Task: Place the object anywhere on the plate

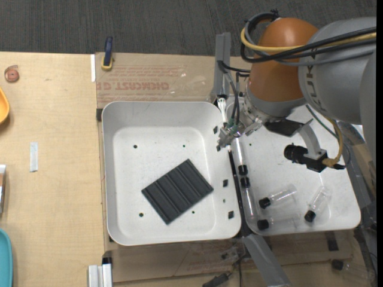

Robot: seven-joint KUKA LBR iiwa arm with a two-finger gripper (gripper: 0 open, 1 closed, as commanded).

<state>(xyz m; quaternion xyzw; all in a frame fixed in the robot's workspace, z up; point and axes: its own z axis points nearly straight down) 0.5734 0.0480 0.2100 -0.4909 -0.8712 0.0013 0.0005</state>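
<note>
Across the surface (48, 130) two shallow white bins sit side by side. Within the left bin (119, 118) a dark ribbed plate (178, 191) lies flat and turned at an angle, a little below and right of the bin's middle, apart from every wall. Over the seam between the bins, near their upper end, the grey arm (341, 58) with its orange band (281, 40) reaches down from the right, and the jaws (230, 133) hang above the left edge of the right bin (344, 214); whether they are spread or pressed together I cannot tell. A clear tube with black caps (240, 160) lies along that edge just below the jaws. Further down the right bin rest two more clear vials with black caps, one (276, 197) near the middle and another (317, 203) toward the right, well apart from the plate.
</note>
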